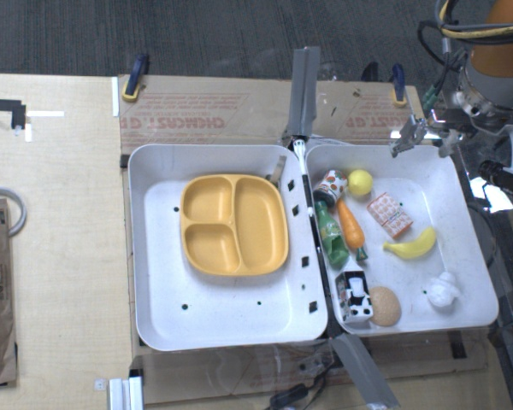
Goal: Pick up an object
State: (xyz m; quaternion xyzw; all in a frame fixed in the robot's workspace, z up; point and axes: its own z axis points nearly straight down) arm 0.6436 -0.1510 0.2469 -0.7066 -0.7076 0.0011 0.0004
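**Arm at the far right rim, toys lying loose in the right bin**

2 shallow white plastic bins sit side by side on the pale wooden desk (pixel 60 229). The left bin (pixel 154 314) carries a yellow plastic plate with 3 compartments (pixel 235 225), lying flat near its middle.

The right bin (pixel 470 254) holds the loose things. Near its 12 o'clock lies a small yellow lemon-like ball (pixel 360 182), and just beside it at its 9 o'clock a small printed carton with a red and white label (pixel 331 184). Below them an orange toy carrot (pixel 350 223) lies lengthwise, touching a green leafy toy vegetable (pixel 330 236) along its 9 o'clock side. At the bin's centre, towards 1 o'clock, lies a pink patterned rectangular block (pixel 390 214), and below that a yellow toy banana (pixel 412 245). At the bin's 7 o'clock corner stands a black and white cow-print carton (pixel 353 294), touching a round tan bread-like toy (pixel 385 307) at its 3 o'clock. A white lumpy toy figure (pixel 443 291) lies at the 4 o'clock corner, well apart from the others.

The grey arm with its orange band reaches in at the 2 o'clock corner of the view. Its gripper (pixel 410 135) hangs over the far rim of the right bin, at about 1 o'clock, apart from every toy. Nothing shows between its fingers; whether they are spread or clenched I cannot tell.
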